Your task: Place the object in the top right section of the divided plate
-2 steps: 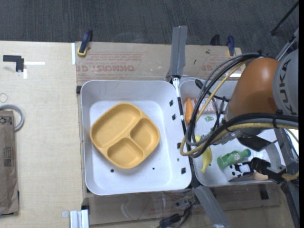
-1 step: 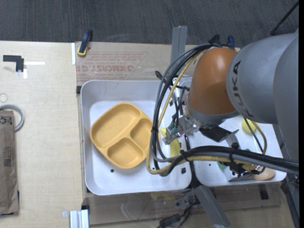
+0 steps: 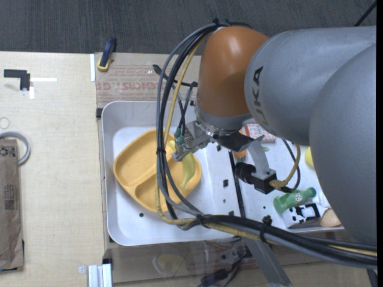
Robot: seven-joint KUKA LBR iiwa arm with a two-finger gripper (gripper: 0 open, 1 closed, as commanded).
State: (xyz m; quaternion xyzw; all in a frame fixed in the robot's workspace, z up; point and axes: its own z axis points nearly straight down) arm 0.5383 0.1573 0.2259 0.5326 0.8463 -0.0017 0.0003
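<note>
A yellow divided plate (image 3: 139,167) lies in the left white bin (image 3: 119,220). My arm reaches in from the right and covers the plate's right side. The gripper (image 3: 187,141) hangs over the plate's upper right part, mostly hidden under the orange wrist band and the cables. A yellow-green object (image 3: 190,169) shows just below the gripper, over the plate's right edge. Whether it is between the fingers or lying on the plate, I cannot tell.
The right bin holds a green bottle-like object (image 3: 293,198), an orange item (image 3: 240,154), a tan rounded thing (image 3: 330,219) and a black-and-white piece (image 3: 305,213). A thick cable bundle (image 3: 239,226) crosses the bins' front. A blue-and-yellow tool (image 3: 107,54) lies beyond the bin.
</note>
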